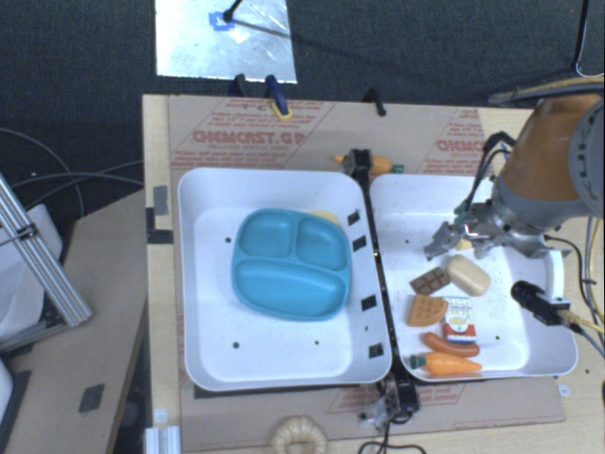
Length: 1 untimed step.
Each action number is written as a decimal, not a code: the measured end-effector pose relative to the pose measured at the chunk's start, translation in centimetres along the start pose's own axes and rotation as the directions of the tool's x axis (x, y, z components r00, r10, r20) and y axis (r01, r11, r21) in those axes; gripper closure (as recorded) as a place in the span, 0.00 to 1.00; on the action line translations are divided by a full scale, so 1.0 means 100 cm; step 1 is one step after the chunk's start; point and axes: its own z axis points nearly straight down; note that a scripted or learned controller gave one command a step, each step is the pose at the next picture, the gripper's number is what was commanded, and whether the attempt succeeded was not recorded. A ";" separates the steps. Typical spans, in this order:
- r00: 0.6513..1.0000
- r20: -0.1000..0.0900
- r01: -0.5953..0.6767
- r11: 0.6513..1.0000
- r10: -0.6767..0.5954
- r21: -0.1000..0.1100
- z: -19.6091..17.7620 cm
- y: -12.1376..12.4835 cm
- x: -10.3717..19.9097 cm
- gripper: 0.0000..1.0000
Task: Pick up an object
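end effector (pixel 452 237) above right bin (pixel 406 206); near beige block (pixel 469 274)

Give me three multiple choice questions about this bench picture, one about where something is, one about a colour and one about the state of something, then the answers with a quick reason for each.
1. Where is the divided plate?
A. In the left bin
B. In the right bin
C. On the floor

2. What colour is that plate?
A. Red
B. Blue
C. Black

3. How does the carrot lie?
A. Standing upright
B. Hanging from the end effector
C. Flat on the floor of the right bin

Answers:
1 A, it sits inside the left bin.
2 B, its whole surface is light blue.
3 C, it lies flat near the front wall of the right bin, apart from the end effector.
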 end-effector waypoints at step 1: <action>1.000 0.006 0.000 1.000 0.000 -0.014 0.057 0.002 -0.001 0.00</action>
